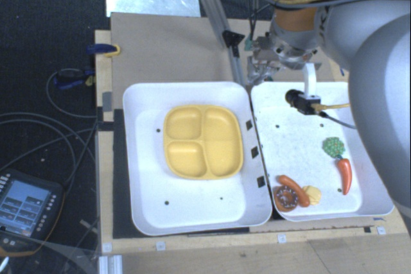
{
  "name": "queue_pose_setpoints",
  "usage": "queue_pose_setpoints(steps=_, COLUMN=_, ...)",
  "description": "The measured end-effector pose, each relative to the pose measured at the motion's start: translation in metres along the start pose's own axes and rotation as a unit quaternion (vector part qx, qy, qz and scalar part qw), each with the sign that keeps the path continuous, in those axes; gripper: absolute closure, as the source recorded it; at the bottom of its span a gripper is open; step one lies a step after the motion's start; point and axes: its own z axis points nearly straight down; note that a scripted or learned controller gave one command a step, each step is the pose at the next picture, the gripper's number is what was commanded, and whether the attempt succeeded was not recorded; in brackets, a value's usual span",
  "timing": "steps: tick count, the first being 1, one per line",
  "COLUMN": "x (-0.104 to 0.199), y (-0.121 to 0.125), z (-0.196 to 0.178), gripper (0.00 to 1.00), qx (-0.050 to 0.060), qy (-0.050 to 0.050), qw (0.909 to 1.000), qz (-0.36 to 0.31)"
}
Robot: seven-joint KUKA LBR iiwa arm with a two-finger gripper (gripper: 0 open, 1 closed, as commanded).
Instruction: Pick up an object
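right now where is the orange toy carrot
The orange toy carrot lies in the right white bin near its right edge, just below the green toy broccoli.

**Open floor in the right bin, clutter along its near edge**

The right bin (302,157) has bare floor through its middle and far part. Along its near edge sit a donut (284,197), a sausage (292,187) touching it, and a small yellow piece (313,194) just beside them. Broccoli (333,147) and a carrot (345,174) crowd the right side. In the left bin (144,157), a yellow divided plate (203,142) takes the centre, leaving a bare margin around it. The gripper (260,74) hangs over the far end of the bins' shared wall.
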Motion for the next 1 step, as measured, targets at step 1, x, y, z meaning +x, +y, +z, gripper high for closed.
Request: queue_pose_setpoints(steps=1, x=0.0459, y=0.006, z=-0.007, gripper=1.0, qx=-0.001, qy=0.0, qw=1.0, qz=0.0)
